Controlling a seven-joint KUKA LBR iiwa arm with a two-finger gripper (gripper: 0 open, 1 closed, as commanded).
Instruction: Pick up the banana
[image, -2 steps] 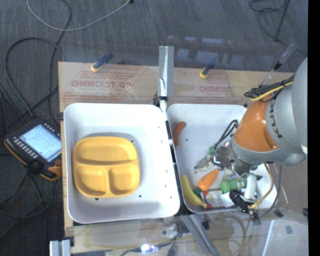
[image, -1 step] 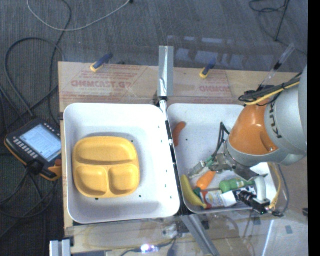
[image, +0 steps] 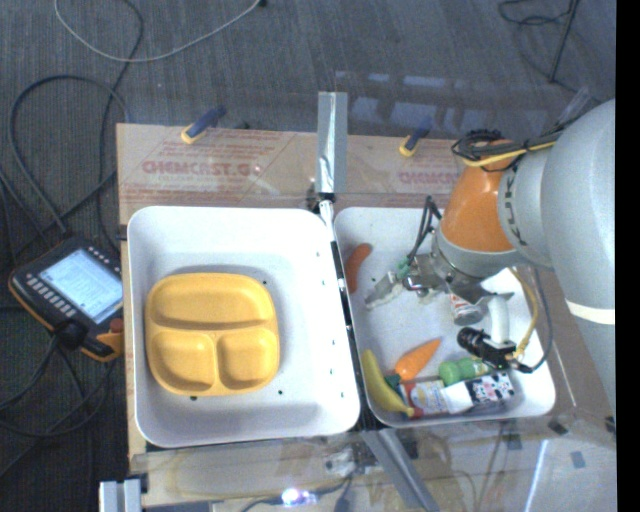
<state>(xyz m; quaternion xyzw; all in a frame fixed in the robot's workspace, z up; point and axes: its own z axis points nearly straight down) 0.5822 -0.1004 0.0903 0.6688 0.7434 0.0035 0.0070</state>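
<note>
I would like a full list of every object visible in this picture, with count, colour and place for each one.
bins: two, white, side by side on the bench
tray: one, yellow, three compartments, in the left bin
banana: one, yellow, near front edge of the right bin
carrot: one, orange, just right of the banana
sausage-like item: one, red-orange, at left wall of the right bin
bottle: one, green, front right of the right bin
packet: one, white with print, along the front wall
pendant: one, orange and black, on the floor at left
clamps: two, blue and yellow, back edge of the bench
gripper: one, metal, above the right bin, behind the banana
</note>
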